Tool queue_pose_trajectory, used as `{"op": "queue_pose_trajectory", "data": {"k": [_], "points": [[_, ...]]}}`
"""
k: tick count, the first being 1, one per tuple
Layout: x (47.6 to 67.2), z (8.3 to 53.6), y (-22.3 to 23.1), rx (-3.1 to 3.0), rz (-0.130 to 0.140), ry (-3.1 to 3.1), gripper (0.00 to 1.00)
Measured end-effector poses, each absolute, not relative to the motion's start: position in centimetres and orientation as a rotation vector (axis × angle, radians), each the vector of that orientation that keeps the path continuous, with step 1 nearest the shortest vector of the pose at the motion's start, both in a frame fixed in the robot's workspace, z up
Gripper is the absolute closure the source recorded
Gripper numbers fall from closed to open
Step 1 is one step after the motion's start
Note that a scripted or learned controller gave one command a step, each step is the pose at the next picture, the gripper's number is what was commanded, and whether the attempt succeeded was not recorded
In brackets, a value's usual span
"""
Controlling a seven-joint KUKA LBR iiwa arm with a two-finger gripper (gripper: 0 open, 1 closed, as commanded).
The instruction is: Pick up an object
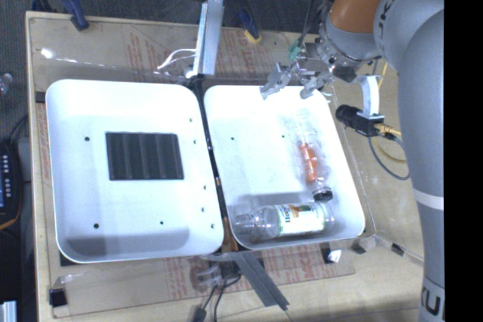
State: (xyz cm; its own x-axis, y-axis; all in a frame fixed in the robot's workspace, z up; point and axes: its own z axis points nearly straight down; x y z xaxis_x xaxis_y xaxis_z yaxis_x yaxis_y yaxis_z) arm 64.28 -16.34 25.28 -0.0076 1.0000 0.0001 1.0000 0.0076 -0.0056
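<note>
My gripper (289, 85) hangs over the far edge of the right bin (249, 154), its two fingers spread apart and open with nothing between them. A small clear bottle with an orange label and black cap (311, 161) lies along the bin's right side, below the gripper. A larger clear plastic bottle with a green and white label (283, 220) lies on its side along the bin's near wall. Both bottles are apart from the gripper.
The left bin (75, 192) holds a dark ribbed rectangular pad (144, 156). A metal post (209, 35) stands at the far end between the bins. Blue clamps (75, 9) sit on the bench's far edge. Cables (362, 119) hang by the arm on the right.
</note>
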Motion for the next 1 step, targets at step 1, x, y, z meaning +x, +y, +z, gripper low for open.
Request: {"op": "queue_pose_trajectory", "data": {"k": [1], "points": [[60.45,17.07,-21.07,-2.234,0.006,-2.205,0.0]]}}
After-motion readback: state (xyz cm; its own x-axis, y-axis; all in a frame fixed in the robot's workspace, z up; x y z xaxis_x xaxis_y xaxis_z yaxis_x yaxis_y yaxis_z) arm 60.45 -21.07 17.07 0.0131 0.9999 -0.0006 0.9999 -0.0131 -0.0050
